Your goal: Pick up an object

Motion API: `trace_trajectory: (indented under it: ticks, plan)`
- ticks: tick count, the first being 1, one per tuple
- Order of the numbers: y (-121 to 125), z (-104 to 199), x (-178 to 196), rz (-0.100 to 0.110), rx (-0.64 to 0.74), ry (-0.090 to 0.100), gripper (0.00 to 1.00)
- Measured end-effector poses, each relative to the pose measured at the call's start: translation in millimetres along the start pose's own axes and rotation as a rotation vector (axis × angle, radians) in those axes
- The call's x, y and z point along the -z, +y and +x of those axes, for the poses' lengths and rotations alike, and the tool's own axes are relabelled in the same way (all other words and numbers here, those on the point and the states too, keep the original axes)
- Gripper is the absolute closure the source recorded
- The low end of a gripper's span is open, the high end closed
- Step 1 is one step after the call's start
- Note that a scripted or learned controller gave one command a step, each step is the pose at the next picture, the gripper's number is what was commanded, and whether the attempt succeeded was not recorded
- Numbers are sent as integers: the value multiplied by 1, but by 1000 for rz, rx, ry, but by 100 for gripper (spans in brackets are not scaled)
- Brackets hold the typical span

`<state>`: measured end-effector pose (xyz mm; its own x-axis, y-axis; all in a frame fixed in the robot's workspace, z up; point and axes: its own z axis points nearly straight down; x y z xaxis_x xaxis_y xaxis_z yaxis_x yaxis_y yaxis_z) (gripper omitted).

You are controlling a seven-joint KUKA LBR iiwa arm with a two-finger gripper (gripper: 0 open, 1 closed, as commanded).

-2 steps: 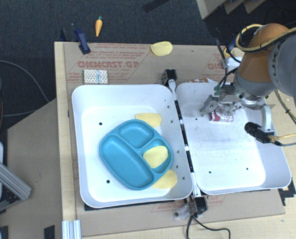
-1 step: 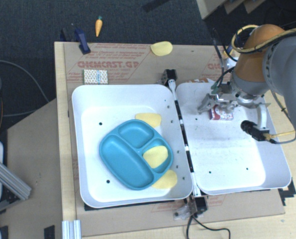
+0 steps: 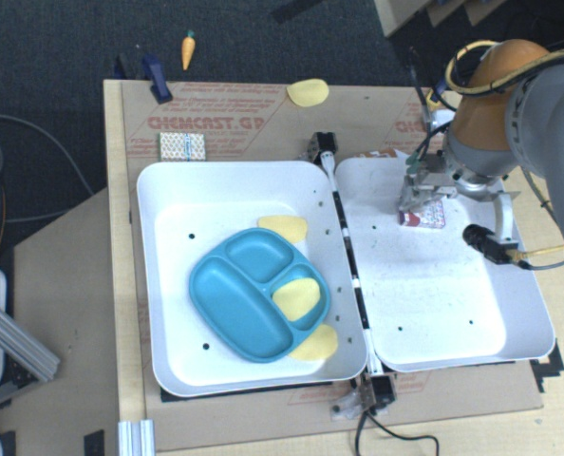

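Jaws (image 3: 424, 200): low over the small red-and-white packet (image 3: 424, 217); spread or pinching, cannot tell.
Packet: right bin (image 3: 453, 331), near its far edge.
Open room: right bin's near half.
Left bin (image 3: 168, 255): blue divided tray (image 3: 249, 297), crowded.

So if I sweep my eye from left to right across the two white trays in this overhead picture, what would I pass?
Blue plastic divided plate → pale yellow piece lying in the plate's compartment → black divider between the bins → small red-and-white packet under the robot's hand.
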<state>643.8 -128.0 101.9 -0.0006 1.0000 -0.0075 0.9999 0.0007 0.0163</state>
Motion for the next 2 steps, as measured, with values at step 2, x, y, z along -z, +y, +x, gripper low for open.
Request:
trace_trajectory:
  ticks: [2]
  plan:
    - [10,9,-12,5,0,1,0]
